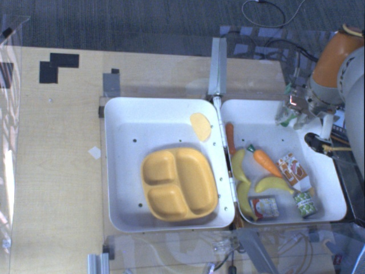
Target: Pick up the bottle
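- Task object: the bottle appears to be the clear, green-tinted item in the right bin, in that bin's 1 o'clock corner. It looks like thin, glossy plastic, and its outline is blurred.
- Gripper: it hangs directly over the bottle at the end of the grey arm, below the orange band. Whether it is wide, narrow or gripping cannot be told from this view.
- Key relation: the bottle lies at roughly 7 o'clock from the gripper, immediately beside it and possibly touching. Contact cannot be confirmed. The long axis seems to run from about 1 to 7 o'clock, though this is uncertain.
- Judgement: any closing move depends on the gripper straddling the bottle's narrow side. Smooth plastic is likely to slip or squash.
- Nearby items: a matte orange carrot, a curved yellow banana and a printed carton lie toward 6 o'clock of the bottle, well apart from it.
- Left bin: it carries a yellow divided plate of smooth, moulded plastic.
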Controlling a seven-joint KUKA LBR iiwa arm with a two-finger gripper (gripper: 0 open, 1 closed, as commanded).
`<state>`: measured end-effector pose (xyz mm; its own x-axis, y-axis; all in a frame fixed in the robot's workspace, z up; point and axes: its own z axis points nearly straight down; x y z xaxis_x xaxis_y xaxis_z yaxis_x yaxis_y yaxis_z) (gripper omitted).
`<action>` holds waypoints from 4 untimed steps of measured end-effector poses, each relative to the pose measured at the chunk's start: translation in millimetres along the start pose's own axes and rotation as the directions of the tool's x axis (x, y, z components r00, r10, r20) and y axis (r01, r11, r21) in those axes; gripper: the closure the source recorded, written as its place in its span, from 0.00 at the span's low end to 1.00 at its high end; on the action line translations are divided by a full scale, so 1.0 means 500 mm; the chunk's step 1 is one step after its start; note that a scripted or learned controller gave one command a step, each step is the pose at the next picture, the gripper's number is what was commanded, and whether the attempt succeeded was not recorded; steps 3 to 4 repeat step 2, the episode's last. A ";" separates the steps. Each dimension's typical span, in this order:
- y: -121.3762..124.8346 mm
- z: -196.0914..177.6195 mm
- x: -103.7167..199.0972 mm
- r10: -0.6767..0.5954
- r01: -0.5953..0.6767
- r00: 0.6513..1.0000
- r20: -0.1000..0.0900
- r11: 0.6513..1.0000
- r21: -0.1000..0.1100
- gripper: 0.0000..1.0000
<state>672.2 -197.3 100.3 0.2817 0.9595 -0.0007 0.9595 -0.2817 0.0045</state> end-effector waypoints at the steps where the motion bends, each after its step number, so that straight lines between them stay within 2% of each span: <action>1: -0.064 -0.261 0.105 0.151 -0.151 0.989 -0.002 0.989 -0.003 1.00; 2: -0.080 -0.252 0.009 -0.002 0.002 1.000 -0.001 1.000 0.001 1.00; 4: -0.080 -0.252 0.009 -0.002 0.002 1.000 -0.001 1.000 0.001 1.00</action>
